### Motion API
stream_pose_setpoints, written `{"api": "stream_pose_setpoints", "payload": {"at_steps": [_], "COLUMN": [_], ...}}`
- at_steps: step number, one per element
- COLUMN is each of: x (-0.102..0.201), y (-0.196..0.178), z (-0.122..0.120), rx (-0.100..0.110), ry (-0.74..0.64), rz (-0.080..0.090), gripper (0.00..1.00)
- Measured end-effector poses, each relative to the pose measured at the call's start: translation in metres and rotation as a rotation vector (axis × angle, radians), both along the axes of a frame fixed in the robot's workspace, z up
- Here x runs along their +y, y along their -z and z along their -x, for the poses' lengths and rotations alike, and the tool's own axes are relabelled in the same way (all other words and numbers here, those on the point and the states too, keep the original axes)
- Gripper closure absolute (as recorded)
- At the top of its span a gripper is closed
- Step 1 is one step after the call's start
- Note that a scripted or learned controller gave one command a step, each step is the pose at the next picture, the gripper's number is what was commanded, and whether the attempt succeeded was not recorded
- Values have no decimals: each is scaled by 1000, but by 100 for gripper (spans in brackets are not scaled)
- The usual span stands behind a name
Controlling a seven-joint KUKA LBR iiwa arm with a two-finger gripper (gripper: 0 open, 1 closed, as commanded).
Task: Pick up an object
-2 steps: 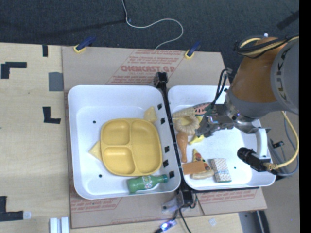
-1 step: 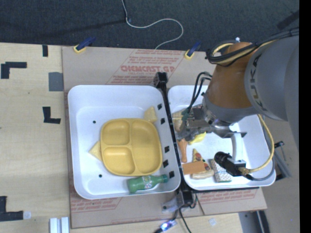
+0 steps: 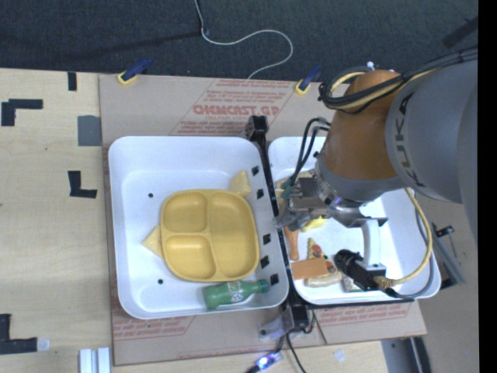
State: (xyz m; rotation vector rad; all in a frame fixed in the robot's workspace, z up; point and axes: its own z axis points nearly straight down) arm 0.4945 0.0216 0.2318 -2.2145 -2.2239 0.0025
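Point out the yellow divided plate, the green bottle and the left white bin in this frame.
yellow divided plate (image 3: 210, 234): camera view, on the ridge where its compartments meet.
green bottle (image 3: 231, 292): camera view, on the middle of its body, lying on its side.
left white bin (image 3: 130, 208): camera view, on bare floor left of the plate.

Yellow divided plate (image 3: 210, 234) flat in left bin, green bottle (image 3: 233, 291) lying at its near edge
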Motion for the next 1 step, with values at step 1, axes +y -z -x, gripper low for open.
{"api": "stream_pose_setpoints", "payload": {"at_steps": [1], "x": [4], "y": [16], "z": [-4], "rx": [1], "ry": [3], "rz": [2], "gripper": [100]}}
